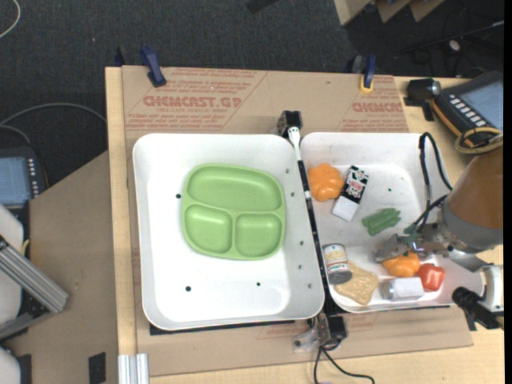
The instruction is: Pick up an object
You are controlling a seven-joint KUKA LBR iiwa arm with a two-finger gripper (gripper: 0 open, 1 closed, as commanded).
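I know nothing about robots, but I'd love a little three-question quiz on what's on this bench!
1. True or false: the green divided plate lies in the right bin.
2. Which is nearest the end effector? A) small orange object B) orange pepper C) small jar
3. Fill in: the green plate has ___ compartments.

Key: 1 false, it lies in the left bin; 2 A; 3 three.
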